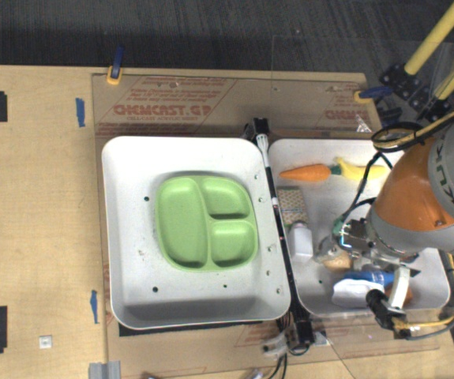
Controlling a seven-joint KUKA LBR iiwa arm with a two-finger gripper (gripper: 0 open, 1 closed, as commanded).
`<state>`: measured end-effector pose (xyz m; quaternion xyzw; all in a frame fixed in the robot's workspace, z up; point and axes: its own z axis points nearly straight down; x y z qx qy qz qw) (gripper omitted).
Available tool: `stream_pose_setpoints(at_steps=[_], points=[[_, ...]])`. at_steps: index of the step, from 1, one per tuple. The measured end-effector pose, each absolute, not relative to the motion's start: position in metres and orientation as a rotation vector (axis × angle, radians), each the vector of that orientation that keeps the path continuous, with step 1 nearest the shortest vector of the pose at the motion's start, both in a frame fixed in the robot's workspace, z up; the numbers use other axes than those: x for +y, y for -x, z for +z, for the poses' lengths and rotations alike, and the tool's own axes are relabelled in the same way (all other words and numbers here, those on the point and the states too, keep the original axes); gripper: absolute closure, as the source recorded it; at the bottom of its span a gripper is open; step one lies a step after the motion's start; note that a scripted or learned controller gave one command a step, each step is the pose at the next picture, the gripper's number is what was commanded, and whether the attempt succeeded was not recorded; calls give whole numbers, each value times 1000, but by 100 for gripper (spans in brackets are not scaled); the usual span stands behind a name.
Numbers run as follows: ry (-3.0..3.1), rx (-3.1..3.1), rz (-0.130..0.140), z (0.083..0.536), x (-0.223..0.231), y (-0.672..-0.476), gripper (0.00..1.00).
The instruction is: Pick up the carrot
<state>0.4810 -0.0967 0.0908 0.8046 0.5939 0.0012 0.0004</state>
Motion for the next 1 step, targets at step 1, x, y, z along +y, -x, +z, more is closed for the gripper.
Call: stream_pose_setpoints(at_steps=[1], points=[[-2526, 1867, 8, 90, -96, -482, 0]])
